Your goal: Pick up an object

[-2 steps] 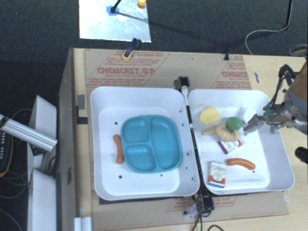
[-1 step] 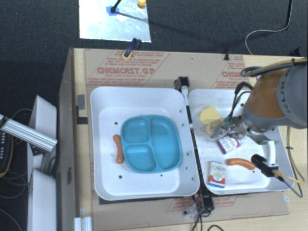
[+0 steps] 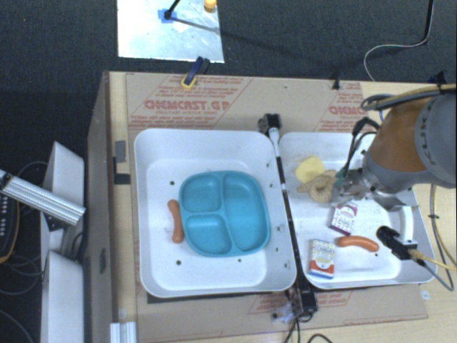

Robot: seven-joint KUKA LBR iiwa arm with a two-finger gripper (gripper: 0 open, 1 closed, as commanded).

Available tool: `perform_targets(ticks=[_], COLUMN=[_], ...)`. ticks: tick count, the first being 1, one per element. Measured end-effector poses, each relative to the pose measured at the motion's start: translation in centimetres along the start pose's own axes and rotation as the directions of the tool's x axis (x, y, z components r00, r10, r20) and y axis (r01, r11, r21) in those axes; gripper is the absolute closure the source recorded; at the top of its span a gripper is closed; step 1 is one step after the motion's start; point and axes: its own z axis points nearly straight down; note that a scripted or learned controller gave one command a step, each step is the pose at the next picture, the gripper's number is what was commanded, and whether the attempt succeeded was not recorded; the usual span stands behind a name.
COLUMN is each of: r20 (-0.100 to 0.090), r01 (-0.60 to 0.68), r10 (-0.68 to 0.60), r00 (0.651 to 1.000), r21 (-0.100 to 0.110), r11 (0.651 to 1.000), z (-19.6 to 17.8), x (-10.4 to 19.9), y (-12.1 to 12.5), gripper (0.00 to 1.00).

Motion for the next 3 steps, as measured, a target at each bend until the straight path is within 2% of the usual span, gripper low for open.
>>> perform_targets(ticks=[1,2,3], r20=[0.0,-0.007,-0.004], r01=[0.0,0.001,0.005], r10=[0.0,-0.001,-0.005], r00=[1.0,1.0,1.0], r21=[0.0,0.016,0.014], r11=[1.0,1.0,1.0], z=[0.0,1.6,0.4], x=[0.0,3.8,3.7], y=[0.0,10.0,10.1], gripper=[0.0,0.0,1.0])
